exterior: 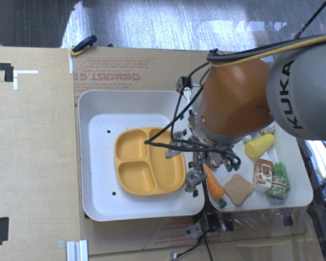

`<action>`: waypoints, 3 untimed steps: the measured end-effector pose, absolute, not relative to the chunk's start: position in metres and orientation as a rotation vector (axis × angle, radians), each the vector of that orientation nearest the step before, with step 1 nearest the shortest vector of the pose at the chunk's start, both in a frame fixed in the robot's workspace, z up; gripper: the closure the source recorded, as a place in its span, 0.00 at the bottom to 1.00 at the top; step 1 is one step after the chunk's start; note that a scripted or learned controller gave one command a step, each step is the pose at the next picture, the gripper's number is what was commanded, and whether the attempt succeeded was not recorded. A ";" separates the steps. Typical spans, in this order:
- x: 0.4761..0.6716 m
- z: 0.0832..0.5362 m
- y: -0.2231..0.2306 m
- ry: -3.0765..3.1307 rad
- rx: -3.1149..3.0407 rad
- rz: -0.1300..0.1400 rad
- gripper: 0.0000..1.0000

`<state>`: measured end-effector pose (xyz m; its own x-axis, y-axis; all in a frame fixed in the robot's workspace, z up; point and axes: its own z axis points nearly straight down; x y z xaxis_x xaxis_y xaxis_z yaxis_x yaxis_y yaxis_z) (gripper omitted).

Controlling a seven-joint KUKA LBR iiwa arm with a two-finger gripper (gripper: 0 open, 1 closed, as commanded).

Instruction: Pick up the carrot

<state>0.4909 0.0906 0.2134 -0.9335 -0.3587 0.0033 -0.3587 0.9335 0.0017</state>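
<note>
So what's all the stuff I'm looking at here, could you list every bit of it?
white bins: two, white, side by side on the bench
divided plate: one, yellow, three compartments, in the left bin
carrot: one, orange with a green end, in the right bin near the wall between the bins
bread slice: one, tan, right bin, just right of the carrot
carton: one, orange and white, right bin
green item: one, green, right of the carton; too small to name
yellow item: one, yellow, right bin, partly under the arm
arm: one, grey with an orange band, reaching in from the right
claw: one, dark metal, above the dividing wall, beside the carrot
</note>
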 end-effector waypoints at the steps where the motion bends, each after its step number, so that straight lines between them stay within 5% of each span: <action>1: 0.573 0.113 0.108 -3.067 0.805 0.001 0.00; 2: 0.526 0.092 0.204 -3.050 0.772 -0.002 0.00; 3: 0.503 0.166 0.229 -3.137 -0.171 0.004 0.00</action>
